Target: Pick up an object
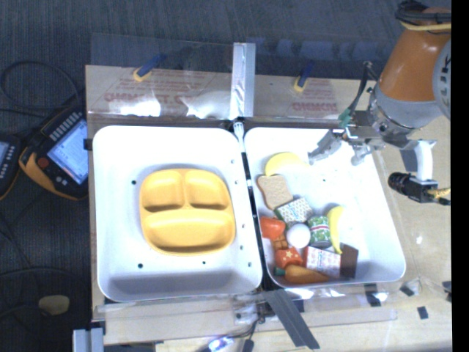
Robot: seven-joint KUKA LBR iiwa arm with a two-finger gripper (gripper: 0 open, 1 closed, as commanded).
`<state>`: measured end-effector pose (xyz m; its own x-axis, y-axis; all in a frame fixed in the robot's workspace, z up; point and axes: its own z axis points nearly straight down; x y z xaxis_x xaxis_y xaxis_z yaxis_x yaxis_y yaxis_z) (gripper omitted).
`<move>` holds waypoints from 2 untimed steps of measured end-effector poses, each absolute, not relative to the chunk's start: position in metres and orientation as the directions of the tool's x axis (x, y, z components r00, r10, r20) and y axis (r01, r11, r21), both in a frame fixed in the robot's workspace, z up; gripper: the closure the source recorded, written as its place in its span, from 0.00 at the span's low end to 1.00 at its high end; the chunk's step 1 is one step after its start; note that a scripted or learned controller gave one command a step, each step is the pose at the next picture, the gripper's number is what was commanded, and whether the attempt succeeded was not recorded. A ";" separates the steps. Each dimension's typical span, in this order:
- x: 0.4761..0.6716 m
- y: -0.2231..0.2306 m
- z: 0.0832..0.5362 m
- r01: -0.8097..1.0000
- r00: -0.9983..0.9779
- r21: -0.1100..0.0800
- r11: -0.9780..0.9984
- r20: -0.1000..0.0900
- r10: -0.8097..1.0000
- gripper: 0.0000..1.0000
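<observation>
My gripper (340, 152) hovers over the back part of the right bin (381, 218), its two fingers spread apart and open, with nothing between them. A heap of toy food lies in the bin's front left, below and left of the gripper. In it are a yellow round piece (283, 163), a bread slice (275, 191), a green-and-white box (294, 210), a white egg (297, 235), a green can (319, 230), a banana (336, 224) and a carrot (303, 275). The yellow piece lies nearest the gripper.
A yellow divided plate (187, 209) lies in the left bin (110, 218). A metal divider (242, 79) rises at the back between the bins. The arm's orange band (410, 57) stands at the right. A handheld pendant (62, 152) rests off the bench's left side.
</observation>
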<state>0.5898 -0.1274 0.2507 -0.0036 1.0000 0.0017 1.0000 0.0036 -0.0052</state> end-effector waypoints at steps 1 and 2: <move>0.567 -0.185 0.101 0.992 -0.128 0.013 0.128 -0.006 0.992 0.00; 0.523 -0.180 0.090 0.962 -0.272 0.016 0.272 -0.011 0.962 0.00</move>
